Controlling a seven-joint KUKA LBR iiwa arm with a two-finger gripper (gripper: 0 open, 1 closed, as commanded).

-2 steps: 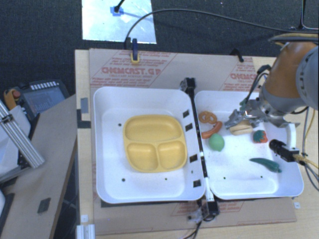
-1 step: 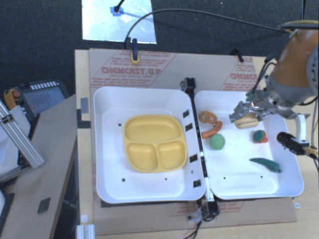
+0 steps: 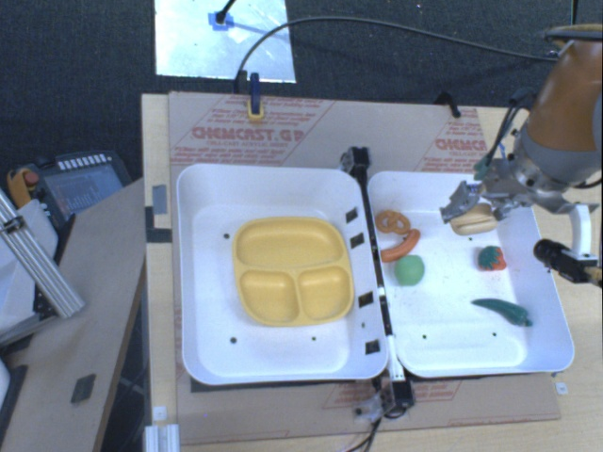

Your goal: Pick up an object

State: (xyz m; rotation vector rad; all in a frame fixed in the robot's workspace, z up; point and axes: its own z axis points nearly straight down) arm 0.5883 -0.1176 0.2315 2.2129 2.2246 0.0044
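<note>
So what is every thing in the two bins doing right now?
Yellow tray: flat in the left bin, compartments bare.
Pretzel: lying in the right bin.
Sausage: lying beside the pretzel.
Green ball: resting just below the sausage.
Bun: lying right under the gripper.
Strawberry: lying loose.
Green pepper: lying flat.

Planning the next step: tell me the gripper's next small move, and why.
Probably a short drop straight down. The gripper sits over the bread roll in the right bin, and I can't see the roll between its fingers. The pretzel and sausage lie apart to the left.
</note>
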